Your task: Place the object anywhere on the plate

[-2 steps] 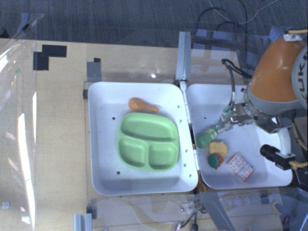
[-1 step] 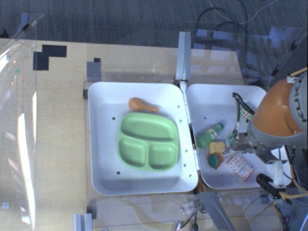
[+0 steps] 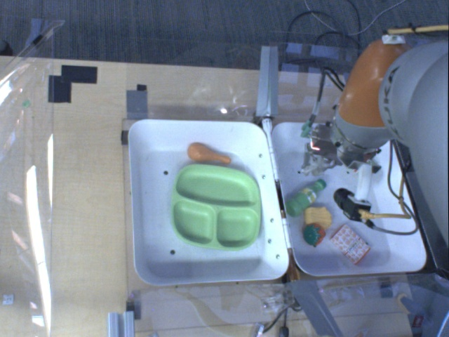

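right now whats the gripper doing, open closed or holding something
gripper: over the right bin, above the green bottle; open or closed cannot be told.

The pale wooden surface (image 3: 77, 209) carries two shallow white bins side by side, touching along their inner edges. The left bin (image 3: 151, 209) sits near the middle, the right bin (image 3: 400, 251) beside it. Black tape marks (image 3: 70, 79) lie on the wood at upper left.
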Controlling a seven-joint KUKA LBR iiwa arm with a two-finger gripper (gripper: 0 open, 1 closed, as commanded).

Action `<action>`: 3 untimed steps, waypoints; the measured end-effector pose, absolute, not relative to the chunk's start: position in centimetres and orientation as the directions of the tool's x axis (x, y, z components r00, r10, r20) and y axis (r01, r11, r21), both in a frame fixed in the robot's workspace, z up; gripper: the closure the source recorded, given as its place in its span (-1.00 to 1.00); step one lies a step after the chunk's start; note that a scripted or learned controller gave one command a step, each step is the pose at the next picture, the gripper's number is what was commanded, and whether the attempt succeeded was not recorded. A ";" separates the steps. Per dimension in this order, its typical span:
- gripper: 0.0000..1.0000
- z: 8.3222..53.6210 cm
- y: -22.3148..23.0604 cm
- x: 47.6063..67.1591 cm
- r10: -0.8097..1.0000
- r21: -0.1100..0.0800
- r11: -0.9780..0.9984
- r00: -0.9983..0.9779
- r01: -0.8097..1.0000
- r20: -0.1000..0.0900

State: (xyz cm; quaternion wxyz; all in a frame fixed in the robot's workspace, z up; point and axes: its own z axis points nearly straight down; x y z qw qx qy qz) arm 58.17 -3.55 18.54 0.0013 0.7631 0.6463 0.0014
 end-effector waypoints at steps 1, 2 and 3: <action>1.00 20.4 -8.8 55.3 0.940 0.002 -0.342 0.342 0.940 0.000; 1.00 24.8 -11.7 50.4 0.939 0.004 -0.344 0.344 0.939 0.000; 1.00 13.4 -9.2 54.1 0.694 -0.002 -0.720 0.720 0.694 0.000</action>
